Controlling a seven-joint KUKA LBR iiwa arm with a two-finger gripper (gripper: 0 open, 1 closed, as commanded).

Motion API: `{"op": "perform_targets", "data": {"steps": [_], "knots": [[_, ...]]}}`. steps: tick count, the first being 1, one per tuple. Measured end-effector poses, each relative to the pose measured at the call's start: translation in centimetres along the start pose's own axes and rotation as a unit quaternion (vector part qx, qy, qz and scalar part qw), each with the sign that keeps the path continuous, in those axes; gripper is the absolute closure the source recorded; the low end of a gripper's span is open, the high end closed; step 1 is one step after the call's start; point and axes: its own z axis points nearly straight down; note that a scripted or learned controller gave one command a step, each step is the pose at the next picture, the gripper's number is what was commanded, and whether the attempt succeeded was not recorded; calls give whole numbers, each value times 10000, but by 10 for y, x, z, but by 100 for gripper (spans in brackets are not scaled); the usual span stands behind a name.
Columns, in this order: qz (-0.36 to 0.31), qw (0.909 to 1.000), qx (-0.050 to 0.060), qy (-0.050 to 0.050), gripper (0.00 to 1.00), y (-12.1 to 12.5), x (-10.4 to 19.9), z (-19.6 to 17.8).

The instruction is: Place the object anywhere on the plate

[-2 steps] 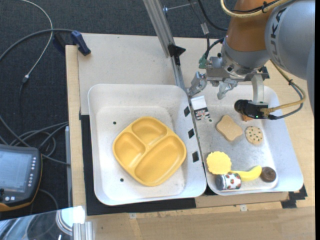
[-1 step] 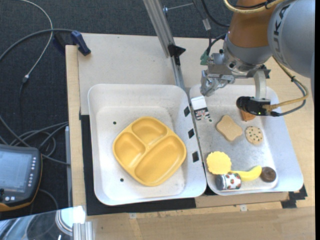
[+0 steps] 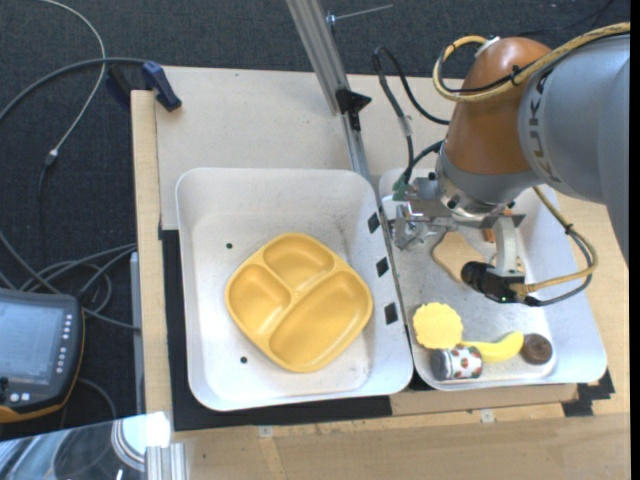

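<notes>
Risk comes first from the wall between the two bins: the gripper point(image 3: 408, 226) hangs right over the left rim of the right bin point(image 3: 585, 328), and we judge that a descent from here could strike that rim rather than reach anything. A second risk is picking wrongly, since the task names no particular object and several lie in the right bin. A grasp in the near cluster could drag two at once, because the yellow round piece point(image 3: 437, 325), the small can point(image 3: 460, 363) and the banana point(image 3: 497, 348) touch or nearly touch. We cannot tell whether the gripper is open or closed, as its tip is blurred against the bin wall, and we see nothing clearly held in it. The closest candidate, a pale tan flat piece point(image 3: 447, 253), lies just to the right of the gripper and partly under the wrist, apart from the tip as far as we can judge. A brown round piece point(image 3: 538, 348) ends the cluster on the right. The yellow divided plate point(image 3: 300, 300) sits in the left bin point(image 3: 210, 228), left of the gripper, with none of these objects on it, so the placing is not yet done.
</notes>
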Motion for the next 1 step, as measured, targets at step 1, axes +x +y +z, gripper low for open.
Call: {"op": "perform_targets", "data": {"steps": [1], "knots": [[-25,10000,-64,3,100,7,17,-5]]}}
